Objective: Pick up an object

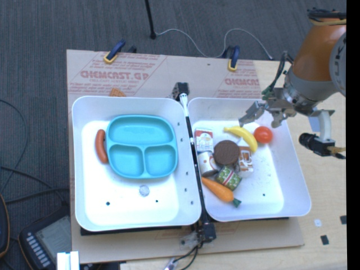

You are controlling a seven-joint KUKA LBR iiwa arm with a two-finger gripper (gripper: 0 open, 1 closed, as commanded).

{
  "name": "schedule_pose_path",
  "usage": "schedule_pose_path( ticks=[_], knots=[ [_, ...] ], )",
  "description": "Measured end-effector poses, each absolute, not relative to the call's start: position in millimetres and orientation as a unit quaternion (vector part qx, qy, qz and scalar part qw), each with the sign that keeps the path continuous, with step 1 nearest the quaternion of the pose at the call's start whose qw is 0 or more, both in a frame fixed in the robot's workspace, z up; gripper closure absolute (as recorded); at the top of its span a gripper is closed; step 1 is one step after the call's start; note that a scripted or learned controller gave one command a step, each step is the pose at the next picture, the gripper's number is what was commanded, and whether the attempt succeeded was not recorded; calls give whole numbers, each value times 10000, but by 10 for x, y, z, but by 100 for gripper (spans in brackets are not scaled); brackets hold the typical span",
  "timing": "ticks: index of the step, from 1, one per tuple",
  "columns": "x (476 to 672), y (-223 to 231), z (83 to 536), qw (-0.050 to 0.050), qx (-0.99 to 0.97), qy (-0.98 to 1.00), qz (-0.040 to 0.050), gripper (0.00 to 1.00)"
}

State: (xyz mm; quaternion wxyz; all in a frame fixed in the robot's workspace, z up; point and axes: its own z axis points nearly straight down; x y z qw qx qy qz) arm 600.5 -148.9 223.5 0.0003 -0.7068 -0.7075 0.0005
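Observation:
My gripper [263, 119] hangs over the far right part of the right bin [281, 198], its fingers spread open with nothing between them. A red tomato [262, 134] lies just below it, and a yellow banana [243, 137] sits to the tomato's left. Further left is a pile: a brown round disc [226, 152], a red and white carton [203, 139], a small can [205, 162], a green packet [228, 177], a small box [245, 161] and an orange carrot [218, 190].
The left bin [90, 196] holds a blue divided tray [142, 146] and a reddish sausage [101, 145] beside it. A black divider clamp [181, 90] sits between the bins. Two clamps [115, 50] hold the board at the back.

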Motion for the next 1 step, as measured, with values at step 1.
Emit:
schedule_pose_path(
  ticks=[1],
  knots=[
    [5545, -1317, 964, -5, -7073, -7069, 5, 0]
  ],
)
